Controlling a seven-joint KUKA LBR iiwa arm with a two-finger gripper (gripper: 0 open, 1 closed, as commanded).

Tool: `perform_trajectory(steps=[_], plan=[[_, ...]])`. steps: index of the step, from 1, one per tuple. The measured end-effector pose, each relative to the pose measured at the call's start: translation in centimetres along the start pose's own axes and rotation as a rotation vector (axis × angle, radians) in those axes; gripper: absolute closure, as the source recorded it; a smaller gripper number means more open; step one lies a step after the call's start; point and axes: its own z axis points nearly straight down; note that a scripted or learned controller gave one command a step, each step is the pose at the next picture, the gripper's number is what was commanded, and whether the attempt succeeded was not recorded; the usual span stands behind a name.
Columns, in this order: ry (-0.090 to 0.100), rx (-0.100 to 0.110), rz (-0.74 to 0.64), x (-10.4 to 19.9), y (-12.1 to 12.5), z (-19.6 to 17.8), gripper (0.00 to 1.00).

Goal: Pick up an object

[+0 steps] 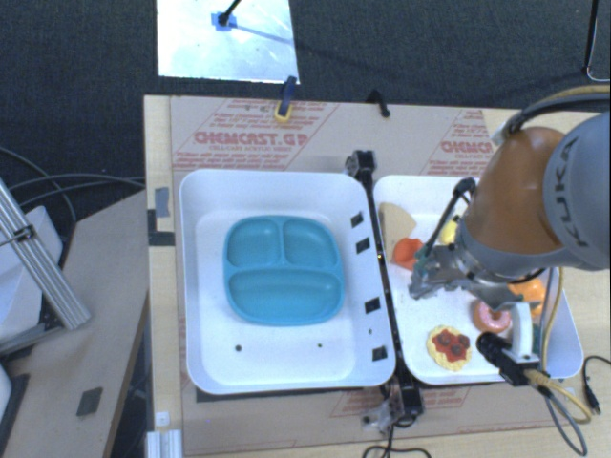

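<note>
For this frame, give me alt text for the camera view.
A grey and orange arm reaches over the right white bin, its gripper low among toy foods: a small pizza, a pink donut. The left bin holds a blue divided plate.

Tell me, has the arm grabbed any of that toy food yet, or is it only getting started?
Nothing looks picked up yet. The gripper is low in the right bin, beside the red piece. The pizza and donut lie in that bin. Gripping and lifting remain. The blue tray sits in the left bin.
</note>
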Motion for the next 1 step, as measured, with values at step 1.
perform_trajectory(steps=[1], plan=[[0.000,0.003,0.001,5.89,0.04,-4.90,1.00]])
